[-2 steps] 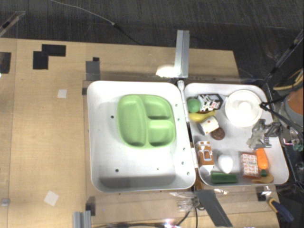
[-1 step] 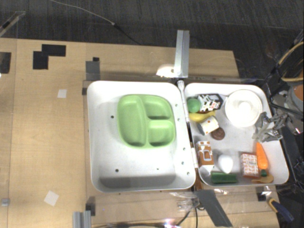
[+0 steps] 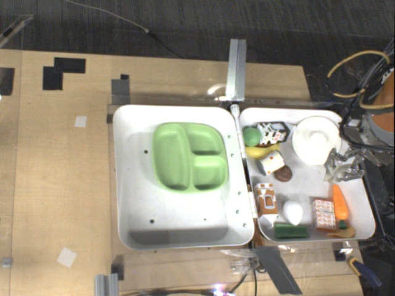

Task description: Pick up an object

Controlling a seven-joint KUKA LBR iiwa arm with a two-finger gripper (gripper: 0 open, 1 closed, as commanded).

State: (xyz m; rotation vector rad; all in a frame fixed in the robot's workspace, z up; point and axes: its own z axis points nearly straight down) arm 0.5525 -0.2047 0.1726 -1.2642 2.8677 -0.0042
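The left shallow white bin is holding a green divided plastic tray. The right white bin is holding a white bowl, orange carrot and small items. The metal two-finger gripper is hovering at its right edge, grasping nothing; its opening is unclear.

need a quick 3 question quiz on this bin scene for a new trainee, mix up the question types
1. True or false: the green divided tray lies in the left bin.
2. Which thing lies nearest the gripper? A) green block B) carrot C) banana
3. Fill in: the white bowl sits in the ____ bin, near its far edge.

Key
1. True.
2. B, the carrot lies just below the gripper in the camera view.
3. Right; it shares the right bin with the small items.
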